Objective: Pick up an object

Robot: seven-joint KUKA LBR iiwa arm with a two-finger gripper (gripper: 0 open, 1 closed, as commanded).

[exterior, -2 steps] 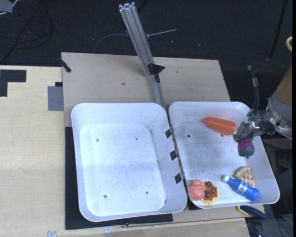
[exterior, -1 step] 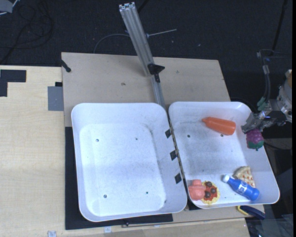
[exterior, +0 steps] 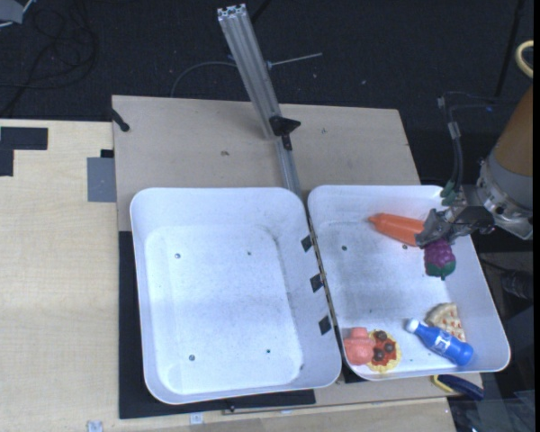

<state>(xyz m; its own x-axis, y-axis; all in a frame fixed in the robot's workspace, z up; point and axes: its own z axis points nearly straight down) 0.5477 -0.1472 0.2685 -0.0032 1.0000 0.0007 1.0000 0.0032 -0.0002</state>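
The dark 2-finger gripper (exterior: 438,229) is hovering low over the right white plastic bin (exterior: 360,207), between the orange plastic carrot (exterior: 397,227) and the purple grape-like toy (exterior: 439,258); finger spacing cannot be told. Judged step: approach; next calls for centring over 1 object.

Matt white plastic bins (exterior: 218,207) (faintly speckled) sit on a pale wooden bench (exterior: 45,277).

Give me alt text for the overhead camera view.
A grey robot arm's tool sits over the right white bin, between an orange carrot toy and a purple grape toy. A blue bottle lies near the front.
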